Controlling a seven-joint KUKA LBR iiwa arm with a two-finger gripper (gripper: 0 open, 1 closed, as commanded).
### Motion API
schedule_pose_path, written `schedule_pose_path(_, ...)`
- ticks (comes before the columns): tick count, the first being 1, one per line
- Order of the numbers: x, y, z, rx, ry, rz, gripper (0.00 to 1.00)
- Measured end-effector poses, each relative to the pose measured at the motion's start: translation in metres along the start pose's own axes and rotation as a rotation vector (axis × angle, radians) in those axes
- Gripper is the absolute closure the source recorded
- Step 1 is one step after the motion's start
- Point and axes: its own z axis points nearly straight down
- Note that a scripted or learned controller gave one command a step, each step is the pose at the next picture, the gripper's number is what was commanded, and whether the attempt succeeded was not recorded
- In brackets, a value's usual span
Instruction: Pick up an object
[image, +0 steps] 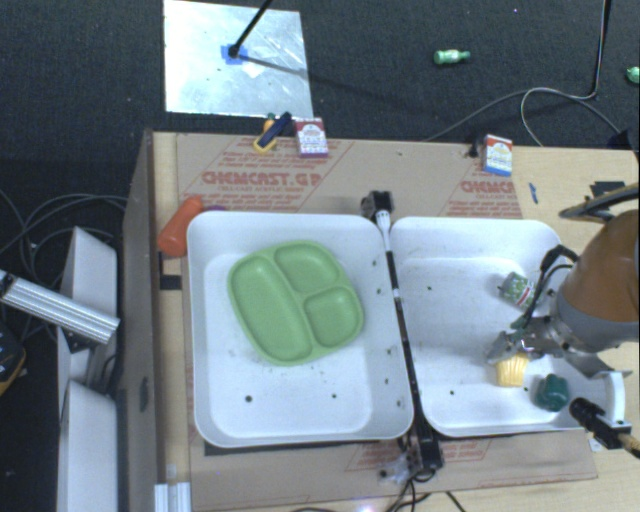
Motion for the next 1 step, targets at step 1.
schedule_pose_path(1,0.1137,0.0152,-0.09,0.0,0.001,-0.003,1.0)
